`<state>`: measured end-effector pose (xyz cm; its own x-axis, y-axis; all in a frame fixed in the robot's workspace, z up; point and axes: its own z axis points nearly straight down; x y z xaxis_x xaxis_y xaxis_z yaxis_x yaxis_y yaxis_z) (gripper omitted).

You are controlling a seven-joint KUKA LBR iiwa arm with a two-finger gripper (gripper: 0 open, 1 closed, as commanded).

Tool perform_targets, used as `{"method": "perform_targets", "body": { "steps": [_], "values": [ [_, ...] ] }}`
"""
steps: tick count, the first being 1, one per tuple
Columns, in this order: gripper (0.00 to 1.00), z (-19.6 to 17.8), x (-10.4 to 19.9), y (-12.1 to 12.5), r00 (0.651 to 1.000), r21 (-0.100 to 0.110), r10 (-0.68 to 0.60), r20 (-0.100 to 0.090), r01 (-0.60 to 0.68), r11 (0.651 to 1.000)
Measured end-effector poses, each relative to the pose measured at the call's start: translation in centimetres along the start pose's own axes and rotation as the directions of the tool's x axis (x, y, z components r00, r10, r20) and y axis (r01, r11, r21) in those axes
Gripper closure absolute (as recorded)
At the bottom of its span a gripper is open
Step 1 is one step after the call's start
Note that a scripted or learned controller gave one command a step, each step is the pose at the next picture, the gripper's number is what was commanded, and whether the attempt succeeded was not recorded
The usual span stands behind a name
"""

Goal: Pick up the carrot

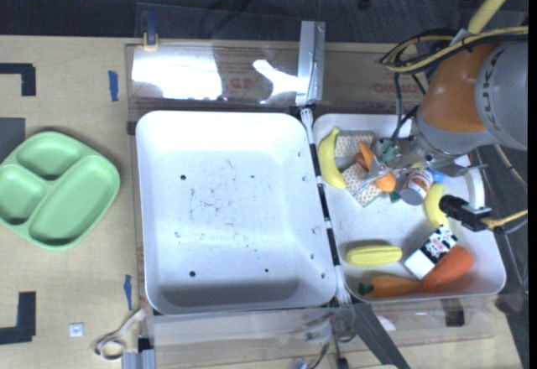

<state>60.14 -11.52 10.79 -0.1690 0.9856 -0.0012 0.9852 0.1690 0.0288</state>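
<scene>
The carrot is long and orange with a green stub at its left end. It lies along the front wall of the right bin. A fatter orange vegetable leans next to it at the front right corner. My gripper hangs over the back middle of the right bin, amid the clutter there and well away from the carrot. The grey arm with its orange band comes in from the upper right.
The right bin also holds a banana by its left wall, a patterned packet, a small orange ball, a can, a second banana, a yellow corn cob and a black-and-white box. A green divided plate sits at far left.
</scene>
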Motion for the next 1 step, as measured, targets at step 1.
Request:
{"method": "perform_targets", "body": {
  "steps": [1],
  "values": [
    [1.00,-7.60,4.67,5.55,0.996,0.026,-0.090,-0.003,0.090,0.996]
  ]
}}
